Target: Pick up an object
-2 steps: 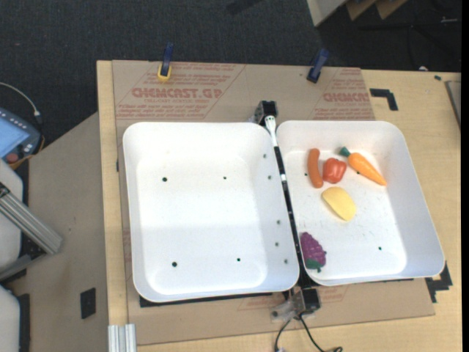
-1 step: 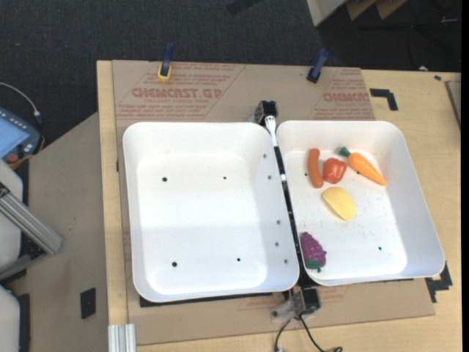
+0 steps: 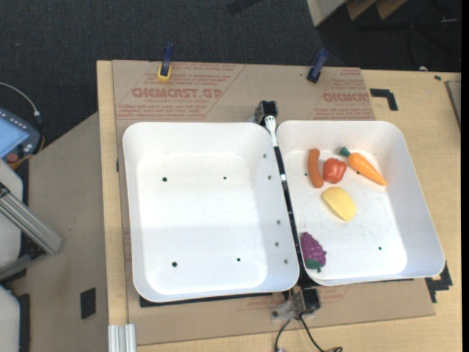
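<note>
Purple grapes (image 3: 313,249) lie at the near left corner of the right bin (image 3: 396,229), 1 of 2 white bins on the bench (image 3: 73,196). Behind them sit a yellow lemon (image 3: 339,203), then a red pepper (image 3: 334,170) between an orange sausage (image 3: 314,168) and a carrot (image 3: 365,168).

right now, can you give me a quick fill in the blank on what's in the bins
1. All the toy foods lie in the ____ shallow white bin.
2. The purple plastic grape bunch sits near that bin's ____ left corner.
3. The orange plastic carrot lies to the ____ of the small red plastic pepper.
4. The long reddish-orange sausage lies ____ the yellow rounded lemon-like piece.

Missing words: right; lower; right; above
</note>
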Controlling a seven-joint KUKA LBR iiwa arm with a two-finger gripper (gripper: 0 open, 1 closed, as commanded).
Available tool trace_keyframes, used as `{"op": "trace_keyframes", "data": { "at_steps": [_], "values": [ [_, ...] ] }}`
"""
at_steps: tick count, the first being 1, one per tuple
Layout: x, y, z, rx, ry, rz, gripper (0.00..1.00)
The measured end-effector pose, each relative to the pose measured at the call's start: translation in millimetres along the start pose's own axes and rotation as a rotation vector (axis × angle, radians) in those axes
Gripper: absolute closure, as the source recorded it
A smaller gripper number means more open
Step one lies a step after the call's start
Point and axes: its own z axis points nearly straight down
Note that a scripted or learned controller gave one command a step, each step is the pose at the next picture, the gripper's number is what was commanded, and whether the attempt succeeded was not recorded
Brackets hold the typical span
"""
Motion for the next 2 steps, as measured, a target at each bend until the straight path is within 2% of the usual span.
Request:
{"op": "trace_keyframes", "data": {
  "at_steps": [2],
  "values": [
    [0.0,4.2,0.3,0.004,0.001,0.001,1.0]
  ]
}}
